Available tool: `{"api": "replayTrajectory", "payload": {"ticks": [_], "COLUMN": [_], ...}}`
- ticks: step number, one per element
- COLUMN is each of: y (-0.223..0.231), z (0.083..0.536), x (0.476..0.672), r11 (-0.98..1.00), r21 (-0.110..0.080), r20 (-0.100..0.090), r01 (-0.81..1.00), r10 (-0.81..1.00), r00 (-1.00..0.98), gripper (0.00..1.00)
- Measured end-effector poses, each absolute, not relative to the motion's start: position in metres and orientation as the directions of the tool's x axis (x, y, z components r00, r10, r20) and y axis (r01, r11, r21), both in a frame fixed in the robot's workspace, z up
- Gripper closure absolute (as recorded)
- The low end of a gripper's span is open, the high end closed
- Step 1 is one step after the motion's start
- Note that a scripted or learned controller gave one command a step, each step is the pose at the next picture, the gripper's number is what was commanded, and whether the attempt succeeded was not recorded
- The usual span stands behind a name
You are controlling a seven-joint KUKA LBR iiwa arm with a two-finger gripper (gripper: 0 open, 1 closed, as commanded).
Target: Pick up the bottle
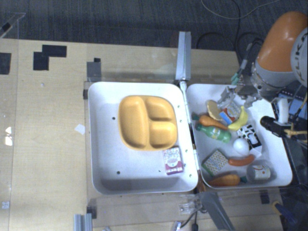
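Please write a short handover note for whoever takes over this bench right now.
Gripper: hanging over the upper part of the right white bin; whether its fingers are open or shut is unclear.
Green plastic bottle with the orange cap: lying on its side in that bin, below and left of the gripper, beside the yellow banana and the orange carrot.
Done: nothing; the bottle is not lifted.
Left: come down on the bottle, grip it, raise it.
Left white bin holds a yellow divided tray.

Yellow tray (146, 121), carton (173, 160), left bin (103, 143).
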State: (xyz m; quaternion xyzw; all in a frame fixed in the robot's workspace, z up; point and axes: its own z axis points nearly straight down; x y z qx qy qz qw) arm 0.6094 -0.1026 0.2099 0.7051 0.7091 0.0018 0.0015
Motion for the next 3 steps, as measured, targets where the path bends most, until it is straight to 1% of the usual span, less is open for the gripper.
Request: {"api": "replayTrajectory", "payload": {"ticks": [1, 2, 3], "y": [-0.09, -0.128, -0.127], "z": [0.114, 0.089, 0.101], "x": [0.595, 0.574, 0.576], "r11": [-0.107, -0.241, -0.24], "r21": [0.005, 0.009, 0.016], "r20": [0.001, 0.004, 0.006], "r01": [0.994, 0.97, 0.971], "r10": [0.994, 0.97, 0.971], "r00": [0.107, 0.241, 0.24], "gripper": [0.0, 0.0, 1.0]}}
